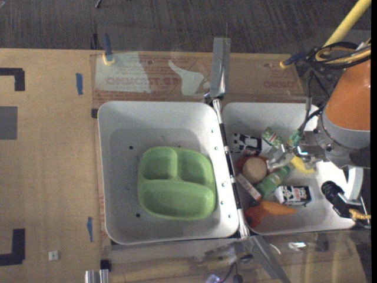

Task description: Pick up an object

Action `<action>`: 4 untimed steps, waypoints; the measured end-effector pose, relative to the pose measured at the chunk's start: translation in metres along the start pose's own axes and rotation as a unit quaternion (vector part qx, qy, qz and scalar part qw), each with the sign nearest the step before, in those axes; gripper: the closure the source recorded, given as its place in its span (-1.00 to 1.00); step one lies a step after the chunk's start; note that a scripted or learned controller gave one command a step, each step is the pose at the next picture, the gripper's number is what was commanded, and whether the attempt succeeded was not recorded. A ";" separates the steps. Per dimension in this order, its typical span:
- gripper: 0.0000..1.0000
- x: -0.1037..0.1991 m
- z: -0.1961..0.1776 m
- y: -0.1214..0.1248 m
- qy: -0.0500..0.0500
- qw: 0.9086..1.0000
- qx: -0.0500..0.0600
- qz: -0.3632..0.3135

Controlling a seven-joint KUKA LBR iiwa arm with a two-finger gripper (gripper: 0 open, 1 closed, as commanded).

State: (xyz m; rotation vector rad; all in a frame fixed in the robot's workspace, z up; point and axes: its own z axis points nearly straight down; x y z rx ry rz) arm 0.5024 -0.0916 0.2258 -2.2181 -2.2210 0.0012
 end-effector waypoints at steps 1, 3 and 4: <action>-1.00 -0.098 0.139 0.068 -0.001 0.998 -0.004 0.057; 1.00 -0.054 0.018 0.083 -0.001 0.999 -0.002 0.052; 1.00 -0.014 0.056 0.108 0.000 1.000 0.000 -0.006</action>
